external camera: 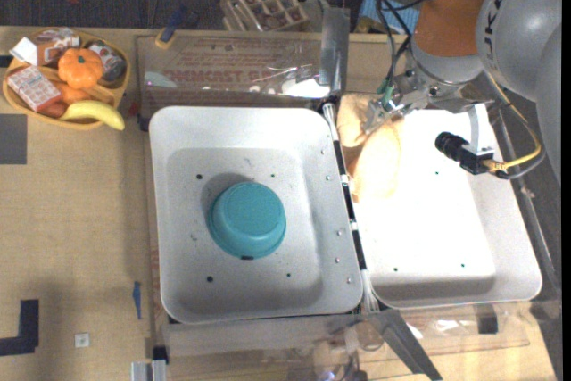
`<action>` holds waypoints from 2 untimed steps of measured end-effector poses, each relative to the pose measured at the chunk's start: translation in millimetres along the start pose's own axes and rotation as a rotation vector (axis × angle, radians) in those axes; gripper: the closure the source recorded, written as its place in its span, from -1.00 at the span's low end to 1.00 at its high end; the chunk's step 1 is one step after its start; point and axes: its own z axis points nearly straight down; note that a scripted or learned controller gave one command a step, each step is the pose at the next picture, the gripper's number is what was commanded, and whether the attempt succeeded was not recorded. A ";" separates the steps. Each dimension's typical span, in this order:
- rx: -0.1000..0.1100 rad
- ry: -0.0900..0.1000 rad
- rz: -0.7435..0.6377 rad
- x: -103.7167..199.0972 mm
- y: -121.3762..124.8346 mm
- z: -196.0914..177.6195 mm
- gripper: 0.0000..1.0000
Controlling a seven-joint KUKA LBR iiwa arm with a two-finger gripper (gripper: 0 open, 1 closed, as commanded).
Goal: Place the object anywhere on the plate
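at the far left of the bench stands a small basket (pixel 62 89) with toy fruit, among them a banana (pixel 94 111) and a small orange pumpkin (pixel 80 67); this is not part of the task. next comes the left bin (pixel 178 281), and in its middle lies the teal plate (pixel 248 219), which looks turned upside down like a shallow bowl, with nothing on it.

at the wall between the two bins, on the upper left corner of the right bin (pixel 500 281), is a pale yellow object (pixel 376 161), soft and blurred in the light; i cannot tell what it is. the gripper (pixel 393 107) is just above its upper end, and seems to touch it, but i cannot tell if its jaws are closed around the object or only beside it.

so the step in hand is, in my judgement, the grasp or the first lifting. the next move calls for a firm hold, then a carry to the left over the bin wall and a release above the plate.

the arm (pixel 500 4) comes in from the upper right, its wrist bent down and to the left.
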 end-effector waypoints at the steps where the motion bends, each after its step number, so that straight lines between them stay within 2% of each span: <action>1: -0.001 0.000 -0.001 -0.9 0.8 -39.7 1.00; 2: 0.000 0.002 -0.401 47.3 8.7 -45.1 1.00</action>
